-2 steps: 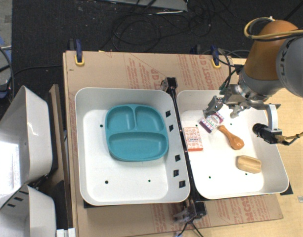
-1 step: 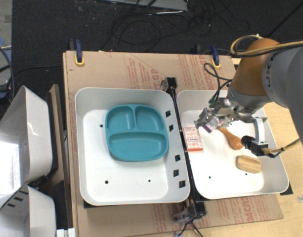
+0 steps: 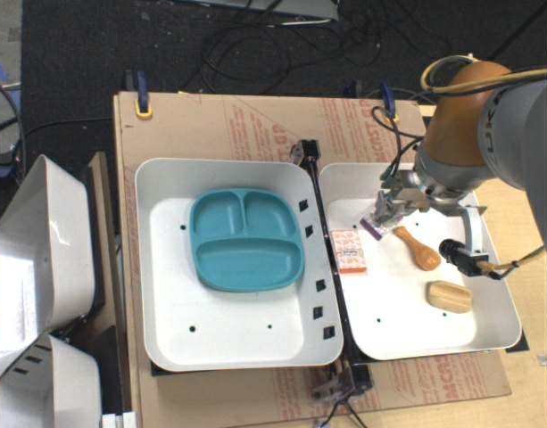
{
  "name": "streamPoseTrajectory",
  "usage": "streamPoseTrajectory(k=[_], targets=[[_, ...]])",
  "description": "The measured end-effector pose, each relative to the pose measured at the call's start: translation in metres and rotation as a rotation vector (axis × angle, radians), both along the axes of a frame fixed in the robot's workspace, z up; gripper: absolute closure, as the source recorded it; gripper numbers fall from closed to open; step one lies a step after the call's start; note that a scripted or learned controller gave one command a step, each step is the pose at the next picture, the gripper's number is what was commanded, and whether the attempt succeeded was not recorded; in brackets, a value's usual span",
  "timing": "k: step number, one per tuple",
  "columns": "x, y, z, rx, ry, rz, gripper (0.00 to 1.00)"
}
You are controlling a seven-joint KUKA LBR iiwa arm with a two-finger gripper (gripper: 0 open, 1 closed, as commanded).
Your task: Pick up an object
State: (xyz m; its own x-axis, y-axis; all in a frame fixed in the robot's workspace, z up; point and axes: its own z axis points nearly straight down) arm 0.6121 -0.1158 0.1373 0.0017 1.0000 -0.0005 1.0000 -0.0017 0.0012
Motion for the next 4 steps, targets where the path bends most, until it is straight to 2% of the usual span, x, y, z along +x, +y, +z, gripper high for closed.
streamPoseTrajectory(k=[2, 3, 4], targets=[[0.004, 0.009, 0.087, 0.0, -0.002, 0.005, 1.0], [-0.009, 0.062, 0.078, 0.002, 0.004, 0.009, 1.0], [-0.016, 0.114, 0.091, 0.002, 0.0, 0.01, 1.0]])
